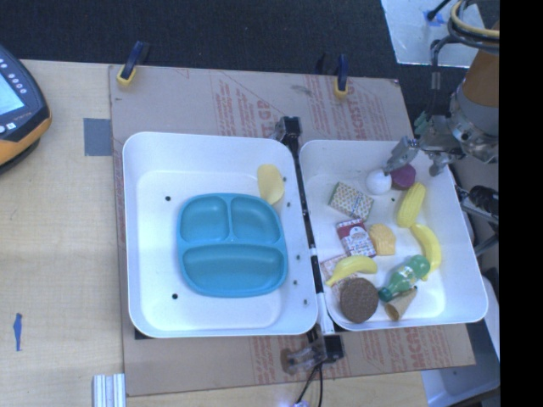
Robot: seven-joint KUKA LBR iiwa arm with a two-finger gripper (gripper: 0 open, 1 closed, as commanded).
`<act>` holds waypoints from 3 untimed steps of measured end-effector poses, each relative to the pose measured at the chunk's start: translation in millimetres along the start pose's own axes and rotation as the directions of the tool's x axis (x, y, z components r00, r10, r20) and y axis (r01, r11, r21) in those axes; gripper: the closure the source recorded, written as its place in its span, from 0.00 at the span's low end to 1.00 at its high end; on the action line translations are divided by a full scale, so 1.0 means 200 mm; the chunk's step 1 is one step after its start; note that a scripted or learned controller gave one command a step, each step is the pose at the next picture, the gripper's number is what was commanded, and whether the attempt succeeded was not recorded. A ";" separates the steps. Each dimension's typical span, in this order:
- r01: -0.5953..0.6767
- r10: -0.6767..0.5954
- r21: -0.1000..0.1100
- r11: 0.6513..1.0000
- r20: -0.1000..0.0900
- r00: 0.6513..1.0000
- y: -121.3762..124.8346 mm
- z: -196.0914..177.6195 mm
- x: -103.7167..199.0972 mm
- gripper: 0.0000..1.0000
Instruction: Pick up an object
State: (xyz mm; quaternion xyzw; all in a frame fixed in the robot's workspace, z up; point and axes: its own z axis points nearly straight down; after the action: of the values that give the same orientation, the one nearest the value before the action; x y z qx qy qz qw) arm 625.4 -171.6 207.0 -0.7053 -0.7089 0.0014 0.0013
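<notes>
A robotics lab: two white bins (140, 227) clamped onto cardboard (212, 100) on a wooden counter (51, 253), toy food inside, a teach pendant (17, 100) at the edge, cables (471, 11) overhead.

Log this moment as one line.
gripper: over right bin's far edge, near white ball | holding: nothing seen | blue plate: left bin

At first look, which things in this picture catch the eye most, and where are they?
The big blue divided plate fills the middle of the left bin. The right bin holds a crowd of small toy foods, with yellow bananas standing out. The end effector hangs over that bin's far right corner, beside a purple object.
</notes>
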 end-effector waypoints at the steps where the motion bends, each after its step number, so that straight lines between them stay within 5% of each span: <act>1: -0.003 0.003 0.001 1.000 0.003 1.000 0.06 0.21 -0.21 0.00; 2: 0.000 0.000 0.009 1.000 -0.002 1.000 -0.12 0.60 -0.20 0.00; 3: 0.008 -0.008 0.039 0.999 -0.007 1.000 0.12 0.61 -0.08 0.00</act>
State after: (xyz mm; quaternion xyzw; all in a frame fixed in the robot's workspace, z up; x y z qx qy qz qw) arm 648.9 -186.7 85.8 -0.7024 -0.7115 0.0129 0.0177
